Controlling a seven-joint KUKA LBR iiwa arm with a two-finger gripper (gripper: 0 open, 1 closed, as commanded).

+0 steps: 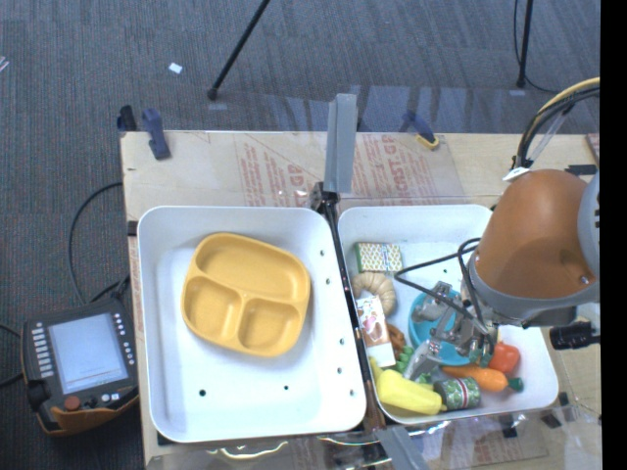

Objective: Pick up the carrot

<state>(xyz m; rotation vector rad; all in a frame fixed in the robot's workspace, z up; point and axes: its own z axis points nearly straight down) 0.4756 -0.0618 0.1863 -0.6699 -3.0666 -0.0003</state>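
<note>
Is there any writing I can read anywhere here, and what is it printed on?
Red printing on the brown board behind the bins: large letters, seemingly upside down, not surely readable.
Small packet in the right bin: print too small.
Patterned box: no legible words.
Handheld controller screen, left of the bench: blurred.

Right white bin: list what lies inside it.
The right white bin holds an orange carrot, yellow banana, green can, blue dish and small packets. The gripper covers whatever lies beneath.
</note>
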